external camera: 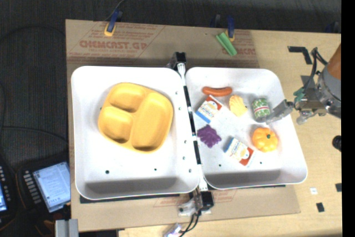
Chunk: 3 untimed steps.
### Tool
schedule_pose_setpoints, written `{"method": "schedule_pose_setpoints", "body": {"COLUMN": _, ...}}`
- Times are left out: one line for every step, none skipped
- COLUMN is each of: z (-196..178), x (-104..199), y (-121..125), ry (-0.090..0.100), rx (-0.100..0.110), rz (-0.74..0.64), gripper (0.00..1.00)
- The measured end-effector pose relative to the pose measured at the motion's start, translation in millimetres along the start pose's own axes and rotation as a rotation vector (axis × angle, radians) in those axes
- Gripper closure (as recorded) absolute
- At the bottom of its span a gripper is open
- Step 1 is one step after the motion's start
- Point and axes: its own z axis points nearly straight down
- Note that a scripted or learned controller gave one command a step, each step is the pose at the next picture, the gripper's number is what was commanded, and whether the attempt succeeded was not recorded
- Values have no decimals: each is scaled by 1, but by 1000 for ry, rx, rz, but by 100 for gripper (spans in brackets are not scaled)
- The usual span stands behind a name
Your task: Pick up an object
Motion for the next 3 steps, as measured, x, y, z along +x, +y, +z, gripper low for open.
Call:
{"method": "schedule_pose_setpoints", "body": {"z": 133, "x": -2, "y": -24, "ry": 1, "rx": 1, "rz": 1, "gripper": 0}}
{"method": "schedule_pose_setpoints", "body": {"z": 123, "x": -2, "y": -23, "ry": 1, "rx": 1, "rz": 1, "gripper": 100}}
{"method": "schedule_pose_setpoints", "body": {"z": 123, "x": -2, "y": -23, "ry": 1, "rx": 1, "rz": 1, "gripper": 0}}
